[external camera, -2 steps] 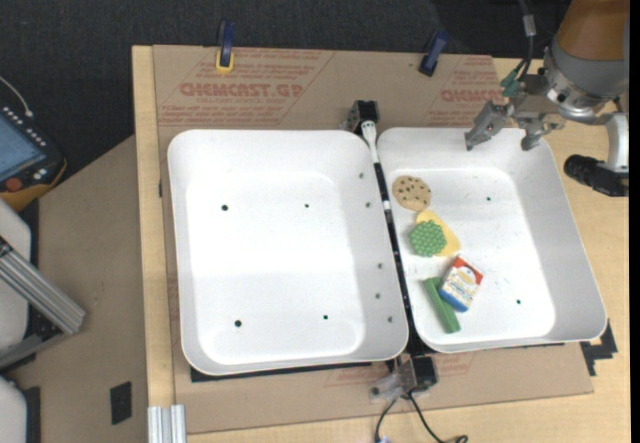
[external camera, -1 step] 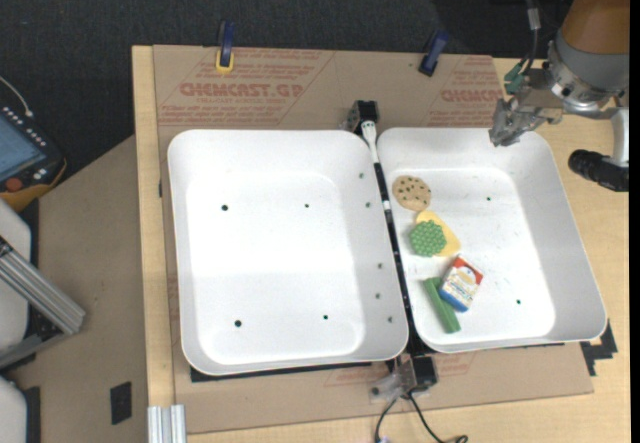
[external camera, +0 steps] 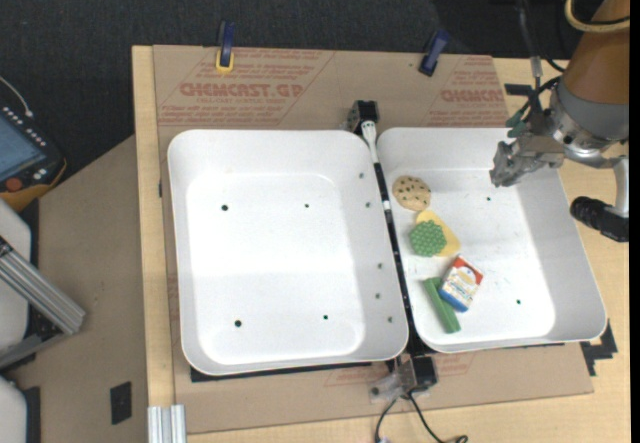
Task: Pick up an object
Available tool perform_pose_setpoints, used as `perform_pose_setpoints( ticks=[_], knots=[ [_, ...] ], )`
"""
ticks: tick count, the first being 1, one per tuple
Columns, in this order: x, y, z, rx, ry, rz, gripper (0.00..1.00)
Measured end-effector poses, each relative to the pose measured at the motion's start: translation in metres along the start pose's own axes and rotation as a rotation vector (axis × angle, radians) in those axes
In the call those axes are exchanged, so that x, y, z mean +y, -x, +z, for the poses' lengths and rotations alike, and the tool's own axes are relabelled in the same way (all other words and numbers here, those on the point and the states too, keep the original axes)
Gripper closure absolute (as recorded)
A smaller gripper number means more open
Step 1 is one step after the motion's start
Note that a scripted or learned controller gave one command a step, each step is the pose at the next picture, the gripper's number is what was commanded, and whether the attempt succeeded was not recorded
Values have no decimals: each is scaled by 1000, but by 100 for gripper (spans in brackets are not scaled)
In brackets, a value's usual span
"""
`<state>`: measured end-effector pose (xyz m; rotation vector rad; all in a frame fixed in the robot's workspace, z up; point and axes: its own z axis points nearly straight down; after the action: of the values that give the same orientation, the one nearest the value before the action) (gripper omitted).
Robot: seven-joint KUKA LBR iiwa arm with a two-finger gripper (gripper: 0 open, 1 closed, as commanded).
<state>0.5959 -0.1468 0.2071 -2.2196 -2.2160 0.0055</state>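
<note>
1. The green stick (external camera: 441, 304) lies flat in the right bin (external camera: 560, 261), near its front wall, long axis running from upper left to lower right.
2. A small red-and-white carton (external camera: 461, 285) touches the stick's right side; a green round piece on a yellow slab (external camera: 431, 237) and a cookie (external camera: 411, 192) sit behind it (all along the bin's left wall).
3. The gripper (external camera: 505, 171) hangs over the bin's rear right area, well apart from the objects; jaw state cannot be told.
4. The bin's right half and the left bin (external camera: 200, 231) offer open floor.

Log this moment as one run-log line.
arm: over right bin | tool: above bin's far side, holding nothing seen | objects: cookie, green brush, small carton, green marker clustered at bin's left | pick: not yet done
</note>
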Motion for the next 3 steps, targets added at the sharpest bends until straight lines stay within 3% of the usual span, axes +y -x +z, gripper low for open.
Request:
perform_pose_setpoints(
  ticks=[1, 2, 3],
  knots=[
    [-54, -72, -24, 3, 4, -7, 100],
    [-73, -152, -53, 3, 9, -11, 100],
    [-86, -215, -86, 1, 10, -9, 100]
  ],
)
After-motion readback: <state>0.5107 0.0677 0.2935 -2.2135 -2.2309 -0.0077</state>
